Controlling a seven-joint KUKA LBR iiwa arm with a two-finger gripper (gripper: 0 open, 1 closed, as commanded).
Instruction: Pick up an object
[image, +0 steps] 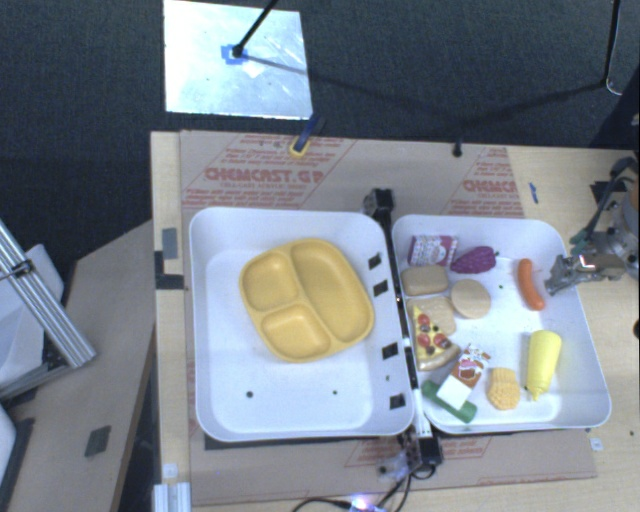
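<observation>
I can't tell the jaws' state; gripper (562, 270) sits beside the carrot (531, 284), light, stiff, slick — grab mid-body.

Both bins (215, 300) were plain white; the divided plate (305, 298) pale yellow; the sausage (531, 283) orange-red; the eggplant (474, 260) deep purple; the mustard bottle (542, 362) yellow; the pizza slice (434, 338) yellow with red spots; the round bun (470, 298) tan; the bench (560, 180) light wood.
</observation>
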